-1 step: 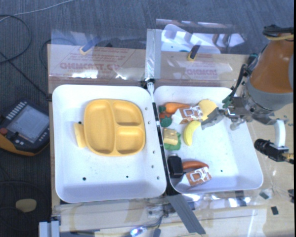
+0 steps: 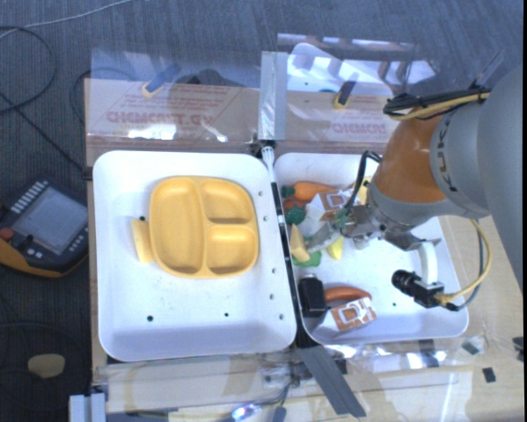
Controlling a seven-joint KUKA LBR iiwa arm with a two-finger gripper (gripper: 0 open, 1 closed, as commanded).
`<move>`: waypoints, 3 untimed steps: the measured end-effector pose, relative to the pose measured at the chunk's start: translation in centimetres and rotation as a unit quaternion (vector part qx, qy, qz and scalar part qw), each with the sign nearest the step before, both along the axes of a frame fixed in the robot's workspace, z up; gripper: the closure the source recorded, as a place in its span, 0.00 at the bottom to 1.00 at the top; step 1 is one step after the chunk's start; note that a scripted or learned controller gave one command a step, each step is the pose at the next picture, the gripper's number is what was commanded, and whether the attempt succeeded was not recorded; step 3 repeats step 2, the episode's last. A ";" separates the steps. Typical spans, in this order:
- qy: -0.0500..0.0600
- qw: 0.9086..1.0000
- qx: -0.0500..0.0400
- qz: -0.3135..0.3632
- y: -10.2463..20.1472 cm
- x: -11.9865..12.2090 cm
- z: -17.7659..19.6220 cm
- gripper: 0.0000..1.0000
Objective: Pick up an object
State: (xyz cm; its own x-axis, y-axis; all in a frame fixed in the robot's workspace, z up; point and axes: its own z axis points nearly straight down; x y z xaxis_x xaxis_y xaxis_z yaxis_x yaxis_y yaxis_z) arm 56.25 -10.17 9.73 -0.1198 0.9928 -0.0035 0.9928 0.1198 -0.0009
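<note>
Down in the right bin (image 2: 448, 323), the gripper (image 2: 349, 225) sits low among a cluster of small objects (image 2: 309, 236) along the bin's left edge; whether it grips anything cannot be told from above. An orange carrot (image 2: 309, 190) lies toward the far left corner, a hot dog (image 2: 344, 294) and a small carton (image 2: 354, 315) near the front edge. A yellow divided plate (image 2: 203, 225) rests in the left bin (image 2: 122, 315).

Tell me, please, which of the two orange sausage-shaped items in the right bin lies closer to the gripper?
The upper orange item, by the bin's far edge; the gripper is just below-right of it. The other lies near the bin's front.
</note>
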 end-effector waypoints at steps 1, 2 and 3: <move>0.002 1.000 0.004 0.000 0.2 0.0 0.7 1.00; 0.002 0.997 0.000 -0.079 4.9 4.9 8.3 1.00; 0.002 0.997 0.000 -0.079 4.9 4.9 8.3 1.00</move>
